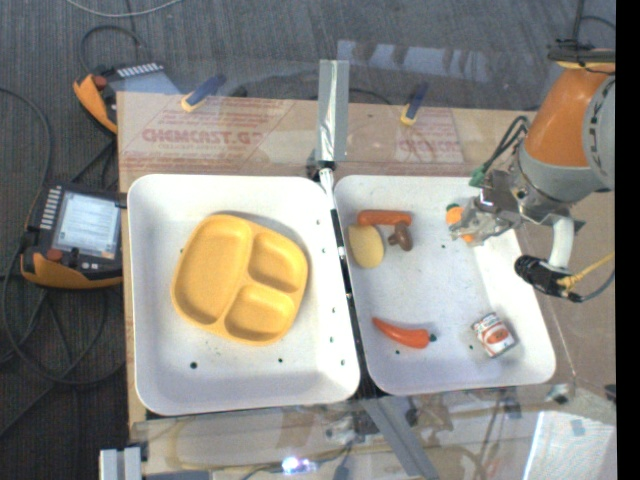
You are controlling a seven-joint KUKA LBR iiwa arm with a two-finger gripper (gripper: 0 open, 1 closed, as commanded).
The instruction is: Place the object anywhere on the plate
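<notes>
Over two white bins on a cluttered bench, the gripper (478,218), grip state unclear, nears a small orange piece (455,213), seemingly light, best pinched across its middle, the yellow plate (241,278) well apart.

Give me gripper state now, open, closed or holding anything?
Gripper: over the right bin's upper right part; open or closed cannot be told from this view.

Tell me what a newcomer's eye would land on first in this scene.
The yellow divided plate stands out first, filling much of the left bin. Next comes the arm's orange band at upper right, above the gripper hovering over the right bin, where a red chili pepper, a hot dog and a small can lie scattered.
</notes>
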